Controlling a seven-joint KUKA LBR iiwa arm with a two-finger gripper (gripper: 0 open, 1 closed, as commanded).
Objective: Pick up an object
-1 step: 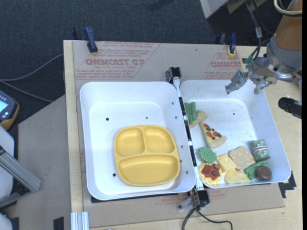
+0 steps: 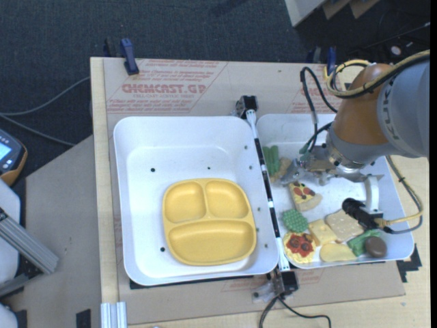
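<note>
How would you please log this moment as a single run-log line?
arm: over right bin | pincer: low among toy food, near pizza slice | yellow tray: in left bin

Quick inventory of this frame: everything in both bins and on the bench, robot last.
Bins: 2, white, side by side on bench.
Divided plate: 1, yellow, left bin.
Pizza slice toy: 1, yellow-red, right bin centre.
Round pizza toy: 1, red-yellow, right bin front.
Green waffle piece: 1, right bin.
Pale bread-like pieces: several, right bin front.
Clamp: 1, blue, bench back edge.
Arm: 1, grey-orange, over right bin.
Gripper: 1, low in right bin.
</note>
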